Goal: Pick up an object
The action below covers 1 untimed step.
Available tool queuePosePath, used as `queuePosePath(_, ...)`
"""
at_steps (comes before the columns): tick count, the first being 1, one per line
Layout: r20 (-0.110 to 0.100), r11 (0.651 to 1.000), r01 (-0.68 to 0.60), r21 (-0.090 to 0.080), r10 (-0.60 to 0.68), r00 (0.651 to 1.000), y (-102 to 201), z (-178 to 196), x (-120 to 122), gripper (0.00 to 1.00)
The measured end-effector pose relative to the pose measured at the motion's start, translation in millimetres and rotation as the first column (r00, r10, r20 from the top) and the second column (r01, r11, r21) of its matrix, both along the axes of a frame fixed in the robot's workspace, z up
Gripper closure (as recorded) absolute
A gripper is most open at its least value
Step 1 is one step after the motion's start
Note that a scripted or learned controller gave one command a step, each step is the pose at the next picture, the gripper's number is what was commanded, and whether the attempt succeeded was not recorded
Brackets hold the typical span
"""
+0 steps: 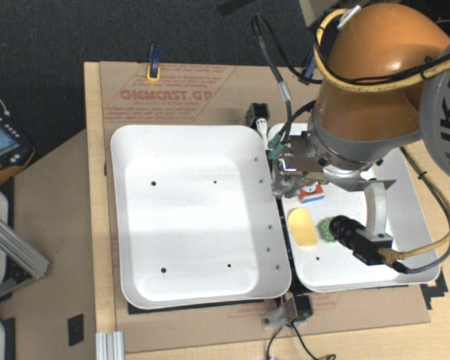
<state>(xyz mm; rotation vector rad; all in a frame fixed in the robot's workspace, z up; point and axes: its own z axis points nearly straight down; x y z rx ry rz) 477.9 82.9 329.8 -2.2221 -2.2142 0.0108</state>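
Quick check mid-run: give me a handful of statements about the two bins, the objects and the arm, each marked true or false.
1. The yellow object lies in the right bin. True.
2. The green object sits in the left bin. False: it lies in the right bin, beside the yellow object.
3. The arm hangs over the right bin. True.
4. A red and blue item lies near the arm's wrist. True.
5. The arm reaches over the left bin's middle. False: it stays over the right bin.

Left bin (187, 223) lies open; the arm (375, 73) overhangs the right bin (345, 272).
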Motion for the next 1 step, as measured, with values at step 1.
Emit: queuePosePath(1,0.017,1.000,-0.014,0.007,0.014,1.000,85.3,79.0,1.5,1.00)
